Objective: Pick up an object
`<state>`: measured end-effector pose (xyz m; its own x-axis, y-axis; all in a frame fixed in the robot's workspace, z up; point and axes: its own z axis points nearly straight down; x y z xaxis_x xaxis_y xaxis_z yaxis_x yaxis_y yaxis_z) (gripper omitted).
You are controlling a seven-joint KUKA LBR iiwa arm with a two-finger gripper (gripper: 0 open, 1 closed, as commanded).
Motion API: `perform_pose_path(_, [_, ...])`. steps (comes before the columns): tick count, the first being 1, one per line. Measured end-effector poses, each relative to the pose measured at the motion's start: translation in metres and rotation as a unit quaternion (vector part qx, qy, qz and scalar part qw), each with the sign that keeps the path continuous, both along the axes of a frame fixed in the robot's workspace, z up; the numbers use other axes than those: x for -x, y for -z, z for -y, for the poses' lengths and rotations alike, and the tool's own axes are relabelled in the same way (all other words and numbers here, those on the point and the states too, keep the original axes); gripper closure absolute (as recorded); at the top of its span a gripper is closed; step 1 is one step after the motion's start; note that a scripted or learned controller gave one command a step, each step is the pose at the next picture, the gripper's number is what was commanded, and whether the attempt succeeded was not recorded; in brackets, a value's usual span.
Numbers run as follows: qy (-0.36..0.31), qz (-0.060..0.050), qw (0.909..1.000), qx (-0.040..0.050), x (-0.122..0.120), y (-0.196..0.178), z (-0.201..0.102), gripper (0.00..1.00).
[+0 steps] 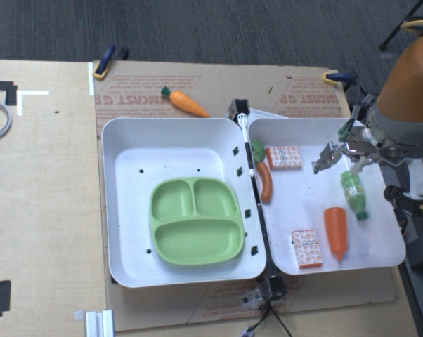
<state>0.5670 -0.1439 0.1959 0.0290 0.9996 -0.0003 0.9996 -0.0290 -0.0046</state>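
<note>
Two shallow white bins sit side by side on the table. The left bin (120, 209) holds a light green divided plate (196, 220) with three compartments, lying flat near its middle. The right bin (380, 248) holds several things: a small pink and white box (285, 157) near its back left corner, a reddish sausage (265, 182) along its left wall, a second small box (307, 248) near the front edge, an orange carrot (336, 232) lying lengthwise beside that box, and a green bottle (353, 194) just right of the carrot's top.

The arm's jaws (343, 156) hang over the back of the right bin, spread apart with nothing between them, just above the bottle's upper end. The bottle is clear green plastic with a darker cap, lying on its side.

Outside the bins, another carrot (185, 102) with a green top lies on the cardboard behind the left bin.
</note>
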Motion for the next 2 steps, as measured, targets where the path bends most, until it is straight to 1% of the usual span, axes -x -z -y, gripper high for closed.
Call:
perform_pose_path(1, [-0.152,0.001,0.9884,-0.0008,-0.011,0.034,0.055,0.00])
perform_pose_path(2, [-0.284,0.002,0.9588,-0.0009,-0.042,0.106,0.078,0.00])
